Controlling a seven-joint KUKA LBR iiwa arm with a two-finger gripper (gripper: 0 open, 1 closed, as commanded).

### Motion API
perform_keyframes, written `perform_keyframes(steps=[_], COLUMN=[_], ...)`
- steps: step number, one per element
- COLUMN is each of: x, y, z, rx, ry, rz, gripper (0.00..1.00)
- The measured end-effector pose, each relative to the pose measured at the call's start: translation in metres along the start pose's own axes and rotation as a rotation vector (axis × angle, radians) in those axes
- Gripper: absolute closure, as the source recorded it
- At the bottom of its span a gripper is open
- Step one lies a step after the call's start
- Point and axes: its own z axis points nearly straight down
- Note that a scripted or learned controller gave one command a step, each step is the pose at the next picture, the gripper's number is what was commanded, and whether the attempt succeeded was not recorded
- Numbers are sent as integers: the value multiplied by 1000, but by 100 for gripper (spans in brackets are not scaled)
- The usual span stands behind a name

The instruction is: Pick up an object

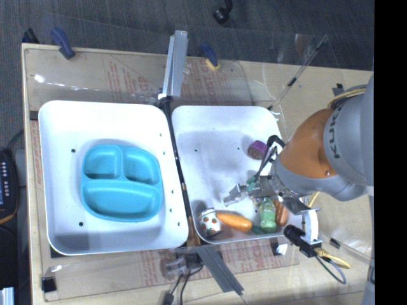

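Here, the metal gripper (pixel 236 194) hangs with fingers apart, holding nothing, above the right bin (pixel 210 138). A smooth tapered orange carrot (pixel 234 221) lies near its front wall. "KU" shows on the grey arm (pixel 346 142).

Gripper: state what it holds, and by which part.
Nothing visibly held. The gripper hangs over the right white bin, fingers spread, bare bin floor between them; the orange carrot-shaped toy lies apart below it.

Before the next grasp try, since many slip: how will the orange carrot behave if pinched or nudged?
The carrot looks smooth and tapered, so it may slide out toward its thin end. Being rounded, it probably rolls if nudged. It lies near the bin wall, which could stop it.
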Motion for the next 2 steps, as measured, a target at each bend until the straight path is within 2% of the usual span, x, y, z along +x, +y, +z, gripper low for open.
perform_keyframes(steps=[1,2], x=[1,1], y=[2,2], z=[-10,-10], rx=[-1,-1], ry=[0,0], rz=[-4,-5], gripper=[100,0])
